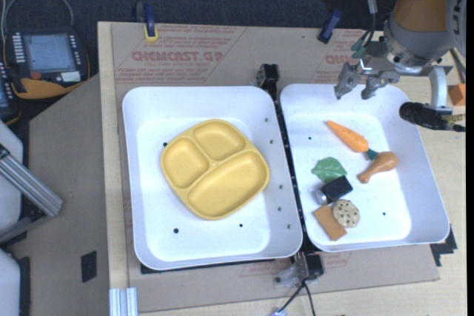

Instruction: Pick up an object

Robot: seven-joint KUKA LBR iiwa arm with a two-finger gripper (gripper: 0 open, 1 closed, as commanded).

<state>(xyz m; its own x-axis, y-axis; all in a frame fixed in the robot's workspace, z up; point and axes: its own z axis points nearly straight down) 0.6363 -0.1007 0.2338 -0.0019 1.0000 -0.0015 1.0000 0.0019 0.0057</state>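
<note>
Camera view: gripper (358,87) hovers with fingers spread and nothing between them over the far edge of the right bin (422,159) — the carrot (348,135) lies just below it, ungrasped; the pick is yet to begin

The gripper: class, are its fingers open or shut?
Open. The gripper hangs above the right bin's far edge with a visible gap between its fingers, nothing held.

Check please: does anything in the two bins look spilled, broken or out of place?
Nothing stands out. The yellow plate lies flat in the left bin; the toy foods, such as the carrot, sit loose in the right bin.
</note>
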